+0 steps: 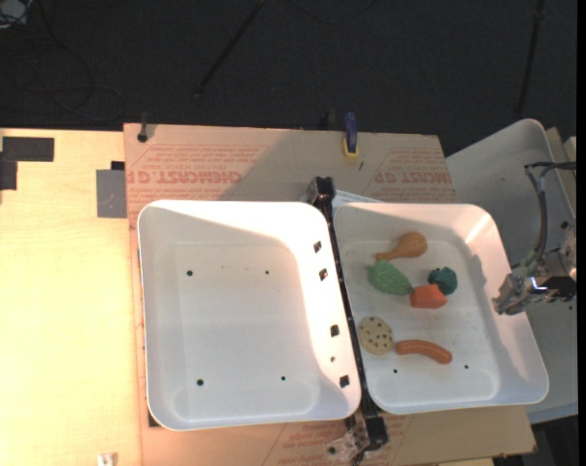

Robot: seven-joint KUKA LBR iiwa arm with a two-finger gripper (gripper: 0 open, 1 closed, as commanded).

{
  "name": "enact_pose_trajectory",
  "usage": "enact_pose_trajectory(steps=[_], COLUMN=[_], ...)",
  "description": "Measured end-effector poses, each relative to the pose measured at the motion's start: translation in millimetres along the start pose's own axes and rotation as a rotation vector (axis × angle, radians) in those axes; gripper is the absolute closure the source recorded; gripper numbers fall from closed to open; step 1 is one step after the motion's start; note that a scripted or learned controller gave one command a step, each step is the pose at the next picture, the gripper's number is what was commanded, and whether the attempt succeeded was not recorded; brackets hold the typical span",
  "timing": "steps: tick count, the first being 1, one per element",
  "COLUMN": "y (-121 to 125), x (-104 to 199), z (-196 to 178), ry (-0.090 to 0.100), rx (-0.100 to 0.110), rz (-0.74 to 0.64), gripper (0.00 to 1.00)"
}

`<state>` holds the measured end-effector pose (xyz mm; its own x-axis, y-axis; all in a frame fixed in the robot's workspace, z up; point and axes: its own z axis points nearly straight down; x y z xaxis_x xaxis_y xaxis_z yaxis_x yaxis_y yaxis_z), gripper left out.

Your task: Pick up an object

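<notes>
The right bin (pixel 506 377) holds several toy foods. A tan drumstick (pixel 403 249) lies near the back. A green leafy piece (pixel 389 279) is in the middle. Beside it are a teal lump (pixel 443 280) and an orange-red piece (pixel 428 298). A round beige cracker (pixel 375 334) and a red-orange sausage (pixel 424 350) lie toward the front. My gripper (pixel 511 299) sits at the right bin's right rim, apart from all the objects, with nothing seen between its fingers.
The left bin (pixel 157 260) stands beside the right one, joined by black clips (pixel 324 275) along the shared edge. Brown cardboard (pixel 235 168) lies under both bins. A blue and yellow clamp (pixel 350 136) holds the cardboard's far edge.
</notes>
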<state>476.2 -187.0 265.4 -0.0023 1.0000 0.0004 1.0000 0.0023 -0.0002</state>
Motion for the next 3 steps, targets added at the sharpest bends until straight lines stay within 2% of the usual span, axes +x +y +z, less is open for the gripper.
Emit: enact_pose_trajectory(steps=[1, 2, 3], y=[-0.6, 0.0, 25.5], x=[-26.5, -27.6, -5.4], z=[183.7, 176.4, 177.7], ry=[-0.002, -0.001, 0.000], rx=[0.000, -0.002, 0.001], rz=[0.004, 0.006, 0.001], gripper=[1.00, 0.00, 0.00])
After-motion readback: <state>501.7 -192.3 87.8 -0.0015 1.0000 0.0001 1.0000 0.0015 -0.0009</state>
